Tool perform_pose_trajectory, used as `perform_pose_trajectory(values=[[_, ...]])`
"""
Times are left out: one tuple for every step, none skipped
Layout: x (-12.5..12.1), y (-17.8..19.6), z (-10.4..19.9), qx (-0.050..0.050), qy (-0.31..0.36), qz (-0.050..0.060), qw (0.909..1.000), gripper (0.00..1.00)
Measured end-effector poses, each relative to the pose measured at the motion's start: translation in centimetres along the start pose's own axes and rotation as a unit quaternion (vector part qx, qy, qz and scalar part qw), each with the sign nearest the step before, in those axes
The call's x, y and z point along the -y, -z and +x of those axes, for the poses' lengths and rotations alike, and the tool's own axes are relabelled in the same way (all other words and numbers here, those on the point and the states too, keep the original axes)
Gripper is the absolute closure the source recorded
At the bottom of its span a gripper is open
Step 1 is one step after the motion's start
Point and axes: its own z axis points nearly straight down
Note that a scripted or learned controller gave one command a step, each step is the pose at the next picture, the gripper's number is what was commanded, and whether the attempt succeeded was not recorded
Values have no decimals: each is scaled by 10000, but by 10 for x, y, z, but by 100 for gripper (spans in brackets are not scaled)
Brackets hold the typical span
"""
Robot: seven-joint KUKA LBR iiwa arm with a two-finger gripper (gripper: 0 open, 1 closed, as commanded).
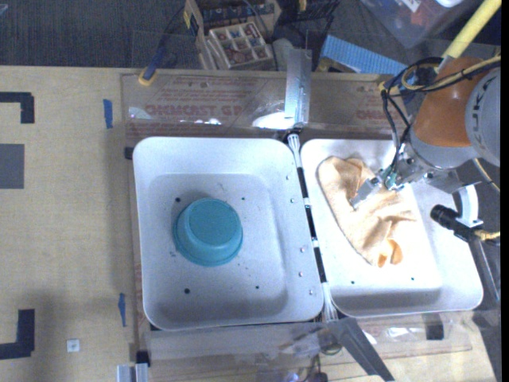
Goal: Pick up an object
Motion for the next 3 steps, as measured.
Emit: perform_pose_trajectory(values=[[-43,-5,11,25,410,-22,9992,0],[-44,7,10,43,404,-59,9992,100],[-76,109,58,-6,-144,14,9999,100]])
